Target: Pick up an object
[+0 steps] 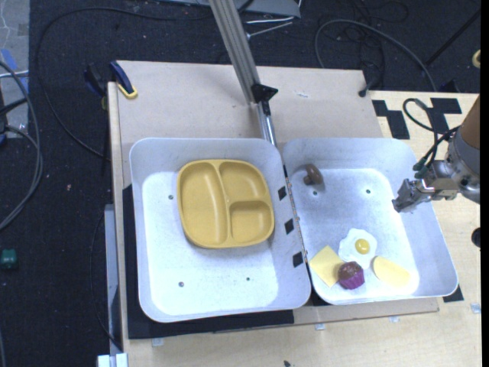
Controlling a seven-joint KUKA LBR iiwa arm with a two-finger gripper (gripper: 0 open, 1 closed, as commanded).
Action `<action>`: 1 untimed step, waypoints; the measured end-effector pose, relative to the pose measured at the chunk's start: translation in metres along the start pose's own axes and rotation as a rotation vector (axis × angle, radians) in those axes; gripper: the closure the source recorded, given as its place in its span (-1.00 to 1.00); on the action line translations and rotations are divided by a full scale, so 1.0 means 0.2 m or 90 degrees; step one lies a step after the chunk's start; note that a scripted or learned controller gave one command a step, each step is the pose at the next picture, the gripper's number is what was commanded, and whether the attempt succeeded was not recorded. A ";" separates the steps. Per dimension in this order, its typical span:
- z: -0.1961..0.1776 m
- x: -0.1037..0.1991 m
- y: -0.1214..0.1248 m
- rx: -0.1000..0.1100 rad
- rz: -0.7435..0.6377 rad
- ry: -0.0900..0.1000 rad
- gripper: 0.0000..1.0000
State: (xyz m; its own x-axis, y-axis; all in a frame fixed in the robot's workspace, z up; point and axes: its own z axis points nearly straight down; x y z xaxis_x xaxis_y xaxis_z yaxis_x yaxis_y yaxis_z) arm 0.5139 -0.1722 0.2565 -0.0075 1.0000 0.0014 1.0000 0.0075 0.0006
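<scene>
A fried-egg toy (359,245) lies in the right bin (428,228), down and to the left of the fingers (403,199), well apart from them; beside it sit a yellow cheese slice (326,264), a purple piece (351,275) and a pale yellow piece (393,271); a small brown object (312,176) rests farther left near the bin's back wall. The arm (458,170) reaches in over the bin's right rim, wrist low; whether the fingers are spread, I cannot tell. A yellow divided plate (226,202) fills the left bin (153,281) on the table (191,102).

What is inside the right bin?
Right bin holds a brown object, fried egg, yellow cheese slice, purple piece, yellow piece. Anything beneath them is covered.
</scene>
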 end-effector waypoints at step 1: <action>0.01 0.21 -0.01 0.001 0.001 0.000 1.00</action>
State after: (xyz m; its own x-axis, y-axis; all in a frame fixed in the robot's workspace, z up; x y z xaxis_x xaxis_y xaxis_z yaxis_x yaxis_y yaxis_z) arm 0.5116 -0.1292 0.2539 -0.0067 1.0000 0.0013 1.0000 0.0067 -0.0009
